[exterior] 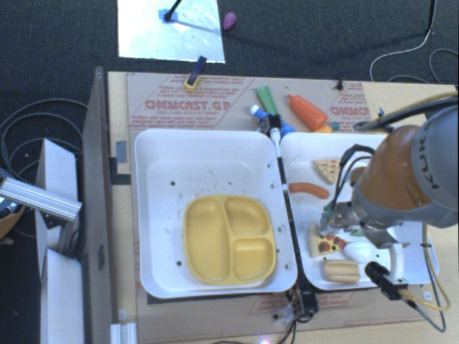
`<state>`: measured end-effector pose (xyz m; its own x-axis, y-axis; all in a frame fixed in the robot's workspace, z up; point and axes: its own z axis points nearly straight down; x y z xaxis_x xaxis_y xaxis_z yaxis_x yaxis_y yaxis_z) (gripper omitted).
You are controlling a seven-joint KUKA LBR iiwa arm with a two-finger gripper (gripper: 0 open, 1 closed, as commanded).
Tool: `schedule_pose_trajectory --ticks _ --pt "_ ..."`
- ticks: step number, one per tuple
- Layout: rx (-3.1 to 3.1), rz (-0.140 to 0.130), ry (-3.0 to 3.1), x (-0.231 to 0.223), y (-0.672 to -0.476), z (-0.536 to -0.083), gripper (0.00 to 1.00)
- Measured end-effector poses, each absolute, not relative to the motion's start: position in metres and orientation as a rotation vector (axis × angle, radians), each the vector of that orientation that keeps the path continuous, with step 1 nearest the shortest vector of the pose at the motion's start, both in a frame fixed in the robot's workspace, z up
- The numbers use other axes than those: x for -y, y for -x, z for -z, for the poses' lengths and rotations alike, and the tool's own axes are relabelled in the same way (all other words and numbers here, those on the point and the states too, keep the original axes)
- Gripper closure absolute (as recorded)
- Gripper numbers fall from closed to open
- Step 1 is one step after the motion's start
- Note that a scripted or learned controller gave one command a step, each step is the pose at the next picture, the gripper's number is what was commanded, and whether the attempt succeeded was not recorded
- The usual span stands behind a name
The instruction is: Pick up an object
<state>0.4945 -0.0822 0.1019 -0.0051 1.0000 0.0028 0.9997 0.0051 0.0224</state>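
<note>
The right bin [301,145] holds several toy foods: a pizza slice [328,169] at the back, a red sausage [308,189], a second pizza piece [326,244], a white rounded piece [358,250] and a tan bread roll [341,270] at the front. My arm with its orange band [391,178] hangs over the middle of this bin. The gripper [329,219] points down and left, just above the second pizza piece and to the right of the sausage. Nothing shows between its tips.
The left bin [165,156] bears a yellow divided plate [229,239]. Behind the bins lie an orange carrot [307,112], a green piece [266,99], a blue piece [285,128] and a yellow-and-blue tool [193,74]. A black divider [281,178] separates the bins.
</note>
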Motion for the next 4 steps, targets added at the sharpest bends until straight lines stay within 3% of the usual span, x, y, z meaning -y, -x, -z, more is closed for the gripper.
schedule_pose_trajectory --ticks 1,2,3,4 --pt "-2.211 -0.001 -2.218 0.156 -0.521 -0.142 1.0" --pt "-2.222 -0.001 -2.219 0.151 -0.519 -0.14 0.0" --pt "-2.202 -0.012 -2.208 0.118 -0.491 -0.09 0.0" --pt "-2.201 -0.016 -2.2 0.091 -0.494 -0.092 0.0"
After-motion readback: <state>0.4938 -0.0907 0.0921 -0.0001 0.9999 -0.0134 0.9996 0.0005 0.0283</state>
